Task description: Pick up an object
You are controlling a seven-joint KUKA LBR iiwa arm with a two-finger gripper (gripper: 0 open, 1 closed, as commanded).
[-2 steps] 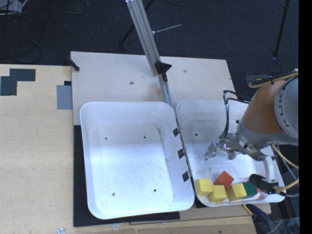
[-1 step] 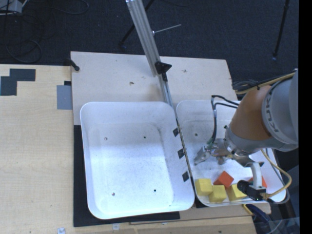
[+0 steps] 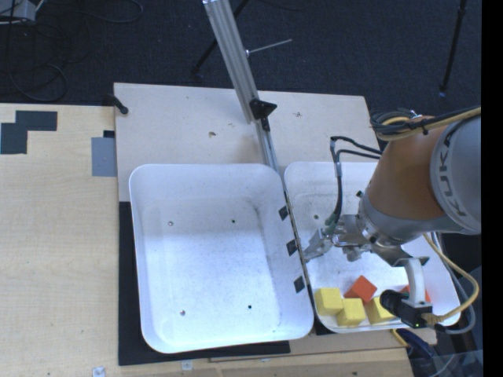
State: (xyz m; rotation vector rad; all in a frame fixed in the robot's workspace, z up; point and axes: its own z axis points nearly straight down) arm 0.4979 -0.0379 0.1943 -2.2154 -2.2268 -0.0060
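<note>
Camera view, arm: the grey KUKA arm with its orange band (image 3: 405, 175) reaches in from the right and hangs over the right bin, covering much of its middle.
Camera view, gripper: the two-finger metal gripper (image 3: 324, 240) sits low over the right bin's left part, close to the wall between the bins; how far it is open I cannot tell, and nothing shows in its grasp.
Right bin: the shallow white plastic bin on the right (image 3: 302, 181) holds all the blocks, gathered at its near end.
Yellow blocks: a yellow cube (image 3: 329, 300) lies nearest the divider, a second yellow cube (image 3: 353, 312) touches it on the right, and a third yellow block (image 3: 379, 311) sits just beside that one, partly hidden by a black part of the arm.
Orange block: an orange-red block (image 3: 362, 288) rests just behind the yellow ones, apart from the gripper.
Left bin: the larger shallow white plastic bin on the left (image 3: 206, 258) shows small dark specks on its floor.
Bench: a pale wooden bench top (image 3: 55, 250) carries both bins.
Behind: a slanted grey aluminium rail (image 3: 236, 61) rises from between the bins.
</note>
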